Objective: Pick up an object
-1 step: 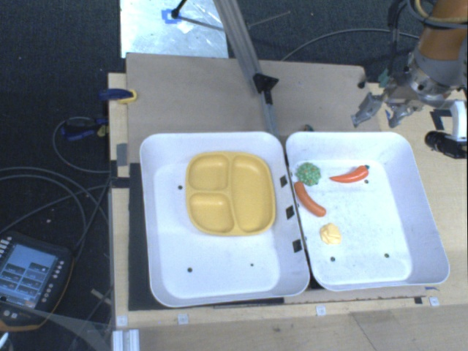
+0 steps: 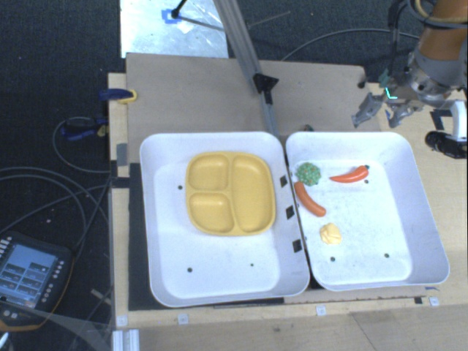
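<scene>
Above far-right corner of right bin [image 2: 409,196]: claw [image 2: 385,112], fingers spread, nothing held. In bin near left wall: green ball [image 2: 308,172], sausage [image 2: 310,199], red chilli [image 2: 349,174], yellow lump [image 2: 330,233]. Advice: target chilli, lying apart from others; descend straight, fingers straddling its narrow width.

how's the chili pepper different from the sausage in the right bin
The chili pepper is orange-red and tapers to a thin, dark-tipped end; the sausage is duller and blunt at both ends. The chili pepper lies nearly level across the view, the sausage slants diagonally. Both are long, narrow, and lie in the right bin.
</scene>
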You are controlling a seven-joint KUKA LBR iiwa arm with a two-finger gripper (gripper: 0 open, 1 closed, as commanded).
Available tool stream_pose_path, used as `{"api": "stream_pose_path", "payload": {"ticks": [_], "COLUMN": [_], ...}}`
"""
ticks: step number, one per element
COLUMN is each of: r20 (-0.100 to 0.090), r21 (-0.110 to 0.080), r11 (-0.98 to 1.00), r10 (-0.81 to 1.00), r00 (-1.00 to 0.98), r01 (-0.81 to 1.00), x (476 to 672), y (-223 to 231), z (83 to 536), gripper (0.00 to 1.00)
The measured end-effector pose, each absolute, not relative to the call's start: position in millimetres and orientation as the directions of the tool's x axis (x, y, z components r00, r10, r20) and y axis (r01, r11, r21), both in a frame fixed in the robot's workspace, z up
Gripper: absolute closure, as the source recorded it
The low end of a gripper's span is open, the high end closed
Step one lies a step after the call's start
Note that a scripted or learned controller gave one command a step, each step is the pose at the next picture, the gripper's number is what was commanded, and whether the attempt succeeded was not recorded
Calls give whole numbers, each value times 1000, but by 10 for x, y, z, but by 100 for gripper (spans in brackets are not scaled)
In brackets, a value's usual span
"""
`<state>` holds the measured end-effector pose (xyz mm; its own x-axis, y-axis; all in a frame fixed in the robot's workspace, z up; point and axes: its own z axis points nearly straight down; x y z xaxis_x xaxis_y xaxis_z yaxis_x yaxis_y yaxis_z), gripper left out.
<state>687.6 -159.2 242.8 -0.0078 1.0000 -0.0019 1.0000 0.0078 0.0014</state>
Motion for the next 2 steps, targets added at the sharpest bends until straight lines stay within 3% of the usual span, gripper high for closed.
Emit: {"api": "stream_pose_path", "payload": {"ticks": [2], "r20": [-1], "r21": [-2], "r11": [7], "r10": [1000], "r00": [-7], "r01": [1000], "x": [6873], "y": [-1590], "z": [1389], "gripper": [0]}}
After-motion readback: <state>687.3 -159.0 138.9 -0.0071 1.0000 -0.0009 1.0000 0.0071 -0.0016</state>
